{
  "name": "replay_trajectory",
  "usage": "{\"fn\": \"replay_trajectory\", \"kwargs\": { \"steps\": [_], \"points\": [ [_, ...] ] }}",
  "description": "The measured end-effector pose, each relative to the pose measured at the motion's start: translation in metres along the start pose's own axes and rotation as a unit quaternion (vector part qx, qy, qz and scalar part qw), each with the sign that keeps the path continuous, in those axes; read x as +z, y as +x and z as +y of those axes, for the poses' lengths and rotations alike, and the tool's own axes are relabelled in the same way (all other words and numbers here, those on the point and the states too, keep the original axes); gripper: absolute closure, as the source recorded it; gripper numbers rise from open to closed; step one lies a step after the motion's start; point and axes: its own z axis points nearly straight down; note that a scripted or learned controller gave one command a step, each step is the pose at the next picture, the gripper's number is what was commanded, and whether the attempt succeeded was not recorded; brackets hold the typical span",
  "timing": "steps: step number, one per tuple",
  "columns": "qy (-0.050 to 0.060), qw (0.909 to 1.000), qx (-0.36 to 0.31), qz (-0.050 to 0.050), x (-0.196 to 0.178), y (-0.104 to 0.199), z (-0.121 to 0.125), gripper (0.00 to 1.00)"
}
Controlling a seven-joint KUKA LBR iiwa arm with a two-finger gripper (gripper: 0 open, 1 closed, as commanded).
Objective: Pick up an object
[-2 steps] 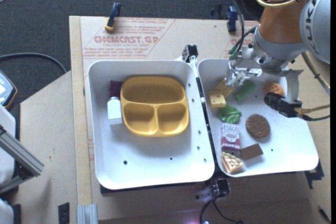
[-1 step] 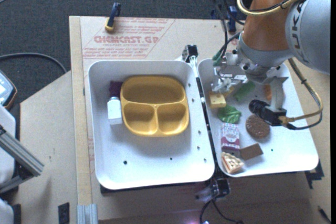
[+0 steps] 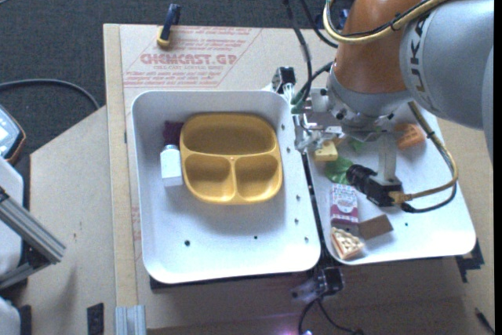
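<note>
Nearest the camera, just in front of the pink packet (image 3: 343, 202): a tan wedge (image 3: 347, 245), with a brown block (image 3: 375, 227) beside it toward the view's right. All three lying flat on the floor of the right bin (image 3: 447, 235), close together but seemingly apart.

Just beyond the packet, a little toward the view's left: a small yellow chunk (image 3: 325, 149), with the gripper (image 3: 315, 137) low over it, close to the wall between the bins. Likely the target, judging by that position. Cannot tell whether the gripper is wide, narrow or holding anything, hidden as it is under the wrist.

Beyond the packet and toward the view's right: a green scrap (image 3: 357, 143) and an orange piece (image 3: 410, 137), half tucked under the arm.

Well across from the packet, toward the view's left: a yellow divided plate (image 3: 227, 157) in the left bin (image 3: 157, 247), with a white bottle (image 3: 171, 165) touching its edge.

To do the pick well:
- Centre over the yellow chunk before closing, since it is small and probably light enough to skid.
- Keep clear of the bin wall, as a nudge there could tip the approach.
- Descend straight, close gently, then lift vertically.
- Check for the chunk in the grasp before moving off.
</note>
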Motion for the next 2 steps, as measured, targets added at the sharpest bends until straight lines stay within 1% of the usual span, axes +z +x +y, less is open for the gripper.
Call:
{"fn": "replay_trajectory", "kwargs": {
  "steps": [1, 2],
  "points": [
    [-0.002, 1.0000, 0.000, -0.001, 0.001, 0.041, 0.000, 1.00],
    [0.000, 1.0000, 0.003, -0.001, 0.015, 0.036, 0.006, 1.00]
  ]
}}
